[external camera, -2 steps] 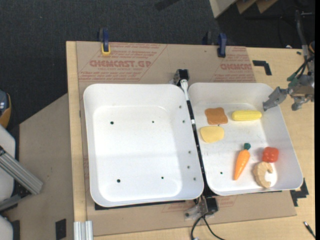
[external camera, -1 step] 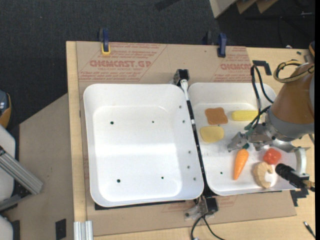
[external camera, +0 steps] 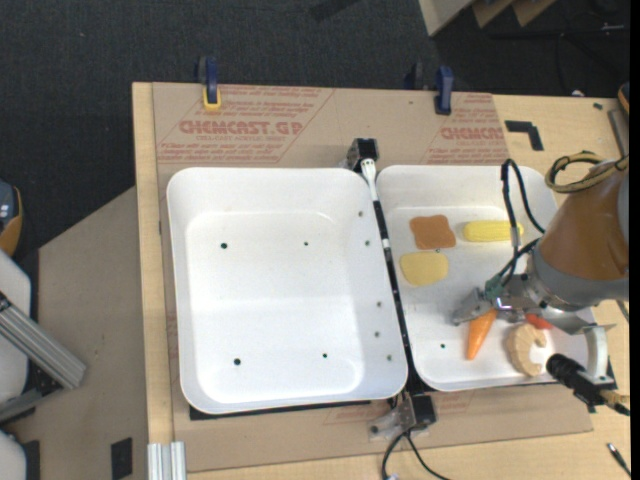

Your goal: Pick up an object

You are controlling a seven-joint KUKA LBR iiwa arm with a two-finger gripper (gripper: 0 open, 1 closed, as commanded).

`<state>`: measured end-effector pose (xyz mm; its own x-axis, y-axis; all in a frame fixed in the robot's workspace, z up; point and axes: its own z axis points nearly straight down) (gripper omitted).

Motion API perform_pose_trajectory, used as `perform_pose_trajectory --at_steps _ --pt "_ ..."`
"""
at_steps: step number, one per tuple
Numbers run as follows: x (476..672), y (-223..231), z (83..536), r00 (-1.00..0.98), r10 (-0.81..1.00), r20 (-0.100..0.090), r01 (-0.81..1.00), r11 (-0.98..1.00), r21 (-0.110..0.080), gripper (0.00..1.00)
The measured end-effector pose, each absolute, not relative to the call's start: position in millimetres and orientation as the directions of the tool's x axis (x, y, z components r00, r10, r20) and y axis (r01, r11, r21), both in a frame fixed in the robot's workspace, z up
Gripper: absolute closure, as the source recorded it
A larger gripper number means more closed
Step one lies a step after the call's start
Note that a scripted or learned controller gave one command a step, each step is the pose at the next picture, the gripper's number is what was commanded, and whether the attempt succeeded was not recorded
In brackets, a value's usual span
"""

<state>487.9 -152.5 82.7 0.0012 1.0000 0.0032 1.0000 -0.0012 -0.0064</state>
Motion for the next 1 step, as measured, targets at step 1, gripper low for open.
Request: perform_pose_trajectory --at_steps 1 --pt "490.3 -153.0 94.9 0.001 1.0 -0.001 1.0 -0.001 0.002 1.0"
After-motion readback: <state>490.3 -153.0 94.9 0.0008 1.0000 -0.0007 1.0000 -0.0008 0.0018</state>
